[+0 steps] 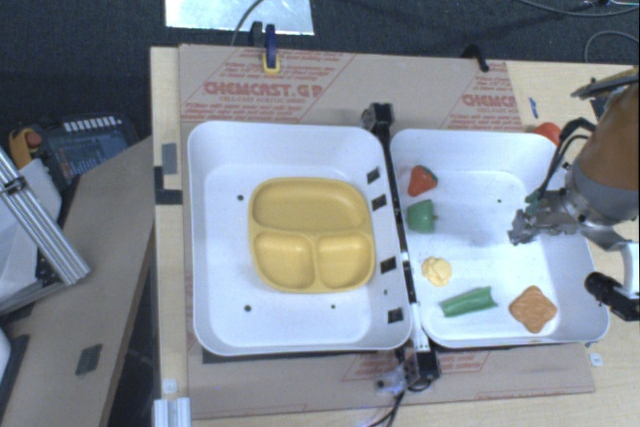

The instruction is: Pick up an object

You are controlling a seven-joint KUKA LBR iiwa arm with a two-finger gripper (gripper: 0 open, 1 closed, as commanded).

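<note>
Right bin [500,335]: gripper [522,230] hovers above bare floor, finger state cannot be told. Nearest candidate, brown cookie [532,308], front right corner; likely light, rigid, flat; pinch across edges.

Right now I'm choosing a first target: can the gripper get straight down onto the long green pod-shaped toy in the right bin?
Probably yes. The long green pod-shaped toy lies apart from its neighbours, and the gripper hovers nearby with nothing between.

A divided tray [308,235] lies in the left bin [215,155]; five toy foods [436,270] in the right bin [480,143].
</note>
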